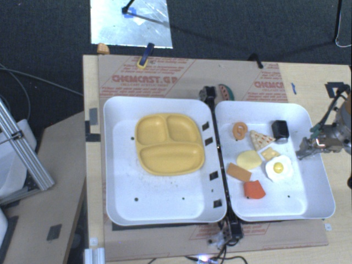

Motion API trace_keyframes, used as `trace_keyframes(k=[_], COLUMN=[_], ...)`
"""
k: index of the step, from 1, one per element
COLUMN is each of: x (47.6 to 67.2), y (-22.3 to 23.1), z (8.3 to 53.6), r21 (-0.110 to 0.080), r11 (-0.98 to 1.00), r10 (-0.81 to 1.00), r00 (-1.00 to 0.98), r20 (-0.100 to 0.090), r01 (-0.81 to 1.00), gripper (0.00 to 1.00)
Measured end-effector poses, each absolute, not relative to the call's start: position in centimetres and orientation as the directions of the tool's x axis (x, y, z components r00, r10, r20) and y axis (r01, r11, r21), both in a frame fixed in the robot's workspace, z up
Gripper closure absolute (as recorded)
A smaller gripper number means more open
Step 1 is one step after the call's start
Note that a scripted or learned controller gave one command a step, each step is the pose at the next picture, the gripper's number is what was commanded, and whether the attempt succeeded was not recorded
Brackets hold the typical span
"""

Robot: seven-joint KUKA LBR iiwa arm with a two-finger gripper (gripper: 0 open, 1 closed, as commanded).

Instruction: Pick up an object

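The metal two-finger tool hovers at the right rim of the right white bin, near the plastic fried egg, probably approaching; its state I cannot tell.

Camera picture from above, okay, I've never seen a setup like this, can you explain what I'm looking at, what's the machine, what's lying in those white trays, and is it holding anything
One camera looks down at a slant on a bench. Two shallow white bins sit side by side. The left bin holds a yellow divided plate. The right bin holds small toy foods: a pretzel, a triangular slice, a yellow piece, a fried egg, a tan block, an orange-red piece, and a black block.

The machine is a robot arm reaching in from the right. Its gripper is at the right bin's right rim, apart from the food. Nothing is seen between its fingers, so nothing is picked up yet.
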State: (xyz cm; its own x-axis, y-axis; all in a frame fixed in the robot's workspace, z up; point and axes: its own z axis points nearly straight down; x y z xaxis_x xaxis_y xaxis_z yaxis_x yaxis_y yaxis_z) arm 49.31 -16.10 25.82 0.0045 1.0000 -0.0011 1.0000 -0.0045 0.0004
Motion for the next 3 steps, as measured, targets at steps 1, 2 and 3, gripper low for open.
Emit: trace_keyframes(k=[1, 2, 3], x=[53.5, 53.4, 56.7], y=[-11.6, -11.9, -6.6], z=[21.0, 21.2, 22.9], r21=[-0.001, 0.001, 0.005], r11=[0.008, 0.002, 0.010], r10=[1.000, 1.000, 1.000], r00=[-0.008, -0.002, -0.010], r20=[0.002, 0.000, 0.002], r01=[1.000, 1.000, 1.000], gripper=[1.00, 0.00, 0.00])
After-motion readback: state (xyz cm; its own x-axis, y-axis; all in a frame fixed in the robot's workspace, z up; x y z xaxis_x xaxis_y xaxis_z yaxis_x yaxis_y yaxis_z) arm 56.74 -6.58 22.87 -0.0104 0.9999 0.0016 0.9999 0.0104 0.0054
